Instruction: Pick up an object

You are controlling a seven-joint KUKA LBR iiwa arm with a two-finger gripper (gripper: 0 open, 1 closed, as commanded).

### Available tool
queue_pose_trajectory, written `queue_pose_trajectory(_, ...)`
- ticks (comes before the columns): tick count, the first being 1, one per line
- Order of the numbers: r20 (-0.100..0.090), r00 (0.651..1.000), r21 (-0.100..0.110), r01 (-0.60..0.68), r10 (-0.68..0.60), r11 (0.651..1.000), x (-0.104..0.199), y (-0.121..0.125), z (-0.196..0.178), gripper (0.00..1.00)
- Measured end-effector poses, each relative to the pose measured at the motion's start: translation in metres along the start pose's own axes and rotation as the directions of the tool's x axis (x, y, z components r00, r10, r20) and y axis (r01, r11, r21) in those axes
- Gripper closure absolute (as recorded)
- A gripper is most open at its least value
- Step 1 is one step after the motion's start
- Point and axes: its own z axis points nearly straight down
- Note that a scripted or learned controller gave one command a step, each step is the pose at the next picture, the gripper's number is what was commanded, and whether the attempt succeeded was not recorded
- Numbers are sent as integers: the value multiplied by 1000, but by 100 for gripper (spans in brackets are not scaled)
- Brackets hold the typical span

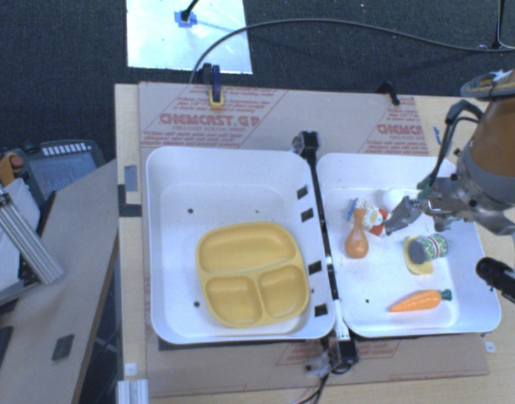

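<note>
In the right bin [468, 314] lie a carrot [419, 300] near the front, a small jar [426, 250] on its side above it, an orange pear-shaped toy [357, 240] toward the divider, and a small red-and-white item [374, 218] just beside that toy. The gripper [402, 216] hangs over the bin's upper middle, close to the red-and-white item and the jar, and how far it is open cannot be told, nor does anything show in its grasp. The left bin [173, 183] holds a yellow tray [251, 272] with three compartments.
</note>
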Motion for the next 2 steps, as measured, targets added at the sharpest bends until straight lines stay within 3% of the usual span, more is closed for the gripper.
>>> queue_pose_trajectory(1, -1, 1000, 4, -2, 2, 1000, 9, -4, 57, 0)
queue_pose_trajectory(2, -1, 1000, 6, -3, 3, 1000, -2, -4, 112, 0)
